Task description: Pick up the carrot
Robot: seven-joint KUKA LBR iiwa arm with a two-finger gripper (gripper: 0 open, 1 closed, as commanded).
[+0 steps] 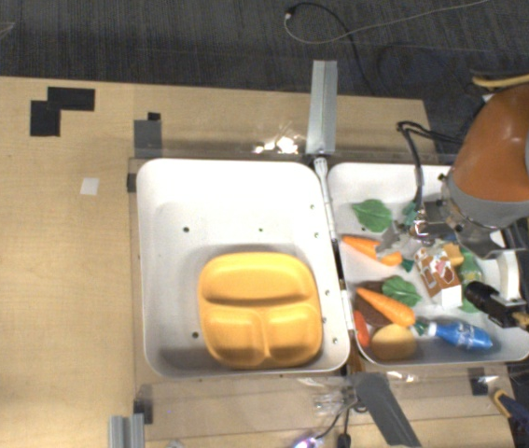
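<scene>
Two carrots (pixel 370 247) (pixel 384 304) lie in the right bin (pixel 339 194); I see the gripper (pixel 413 234) just beside the upper one's leafy end, finger state can't tell. Yellow tray (pixel 259 308) sits in the left bin (pixel 166 250)

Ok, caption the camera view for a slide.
KUKA arm's gripper low over right bin by a carrot; yellow tray in left bin.

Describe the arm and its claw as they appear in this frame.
The arm is a rounded bulk, orange on top with grey along its right side. Black cables loop beside it. The claw below is a small cluster of dark and silvery metal parts; finer detail is too small to tell.
</scene>
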